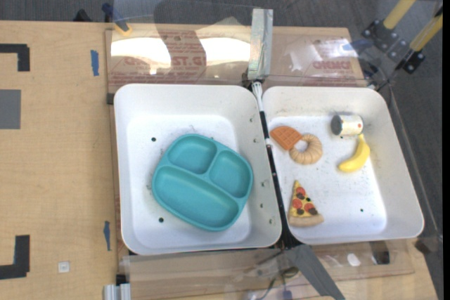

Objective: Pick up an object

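Nearest the front edge, right of the teal divided plate point(202, 181) and across the bin divide: a toy pizza slice point(304, 204), flat in the right bin point(402, 175). Plate itself sitting tilted-looking in the left bin point(128, 151), on the brown surface point(49, 151). Further right of the plate and a bit further back – a yellow banana point(355, 154), then a ring doughnut point(306, 149) touching an orange pastry-ish piece point(285, 137). Beyond those, a small grey-and-white cylinder point(346, 125) on its side. Behind the plate, past the bins, a clear plastic sheet point(183, 46). Jaws wide or narrow – can't tell.
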`<move>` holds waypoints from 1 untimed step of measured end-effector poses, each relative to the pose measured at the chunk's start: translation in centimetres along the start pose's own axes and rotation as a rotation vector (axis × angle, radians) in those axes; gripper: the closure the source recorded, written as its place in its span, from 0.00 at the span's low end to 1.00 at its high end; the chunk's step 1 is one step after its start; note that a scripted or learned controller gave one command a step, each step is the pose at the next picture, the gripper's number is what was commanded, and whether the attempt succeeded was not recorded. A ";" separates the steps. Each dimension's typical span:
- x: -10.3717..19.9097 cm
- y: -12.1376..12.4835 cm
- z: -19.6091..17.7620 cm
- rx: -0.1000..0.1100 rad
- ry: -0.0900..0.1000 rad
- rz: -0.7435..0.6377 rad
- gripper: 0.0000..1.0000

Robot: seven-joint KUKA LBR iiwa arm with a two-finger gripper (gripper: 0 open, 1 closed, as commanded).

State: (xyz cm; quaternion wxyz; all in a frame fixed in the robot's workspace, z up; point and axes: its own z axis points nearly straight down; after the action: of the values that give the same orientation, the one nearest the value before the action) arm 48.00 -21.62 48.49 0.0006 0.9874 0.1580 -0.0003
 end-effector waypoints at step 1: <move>-0.2 0.6 0.2 0.001 -0.001 0.113 1.00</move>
State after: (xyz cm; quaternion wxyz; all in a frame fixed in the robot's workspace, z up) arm 48.03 -22.25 48.26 0.0004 0.9948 0.1020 -0.0009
